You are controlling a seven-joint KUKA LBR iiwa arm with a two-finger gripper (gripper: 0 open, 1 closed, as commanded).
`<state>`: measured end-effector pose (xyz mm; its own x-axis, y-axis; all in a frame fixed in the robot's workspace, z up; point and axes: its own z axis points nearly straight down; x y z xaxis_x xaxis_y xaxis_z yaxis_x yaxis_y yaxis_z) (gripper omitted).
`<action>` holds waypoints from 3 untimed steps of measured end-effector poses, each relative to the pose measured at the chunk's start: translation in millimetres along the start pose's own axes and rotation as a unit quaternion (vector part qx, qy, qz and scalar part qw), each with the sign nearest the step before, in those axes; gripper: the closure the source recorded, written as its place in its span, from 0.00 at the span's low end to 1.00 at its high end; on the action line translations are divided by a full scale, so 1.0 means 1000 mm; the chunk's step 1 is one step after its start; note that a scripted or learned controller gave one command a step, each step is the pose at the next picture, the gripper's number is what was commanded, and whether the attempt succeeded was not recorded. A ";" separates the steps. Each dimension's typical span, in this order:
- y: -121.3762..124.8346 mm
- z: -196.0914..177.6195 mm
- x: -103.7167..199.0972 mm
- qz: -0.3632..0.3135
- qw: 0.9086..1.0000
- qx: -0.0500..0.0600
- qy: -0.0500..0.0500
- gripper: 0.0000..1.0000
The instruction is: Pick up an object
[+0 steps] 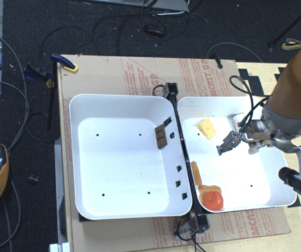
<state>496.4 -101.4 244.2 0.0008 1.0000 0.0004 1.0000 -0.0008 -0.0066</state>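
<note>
Cardboard (119, 75) covers the bench top, brown with red print, and on it sit the two white bins side by side, touching along a dark seam. Left bin (87, 109) is the bigger-looking spread of white from this angle, with a small brown block (161, 137) lying against its right wall, tilted a little, just beside the divider. Right bin (276, 193) takes the arm: the grey and orange arm (297, 96) comes in from the right edge and hangs over the bin's upper right part, its bulk covering that corner. Down at the end of it, the gripper (227, 145) hovers over the middle of the right bin, dark fingers pointing left and down; they look slightly parted with nothing between them, though from this slant I would not swear to the width of the gap. Now the candidates for picking. Yellow block (207, 128) lies near the bin's upper left, just left of the gripper and apart from it. Lower down, along the left wall, a wooden spoon-like piece (196, 174) runs toward the front corner, and at its lower end sits a red ball (212, 199), snug in the front left corner, touching or very nearly touching the wood. Outside the cardboard, a blue and yellow clamp (64, 63) grips the bench's far left corner.
</note>
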 end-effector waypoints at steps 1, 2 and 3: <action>0.001 -0.003 0.000 0.000 1.000 -0.003 0.000 0.00; -0.001 0.039 0.003 -0.001 1.000 -0.002 0.000 0.00; -0.001 0.081 0.007 -0.001 1.000 -0.002 0.000 0.00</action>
<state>494.5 -94.7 163.2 -0.0002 1.0000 0.0004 1.0000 0.0002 -0.0025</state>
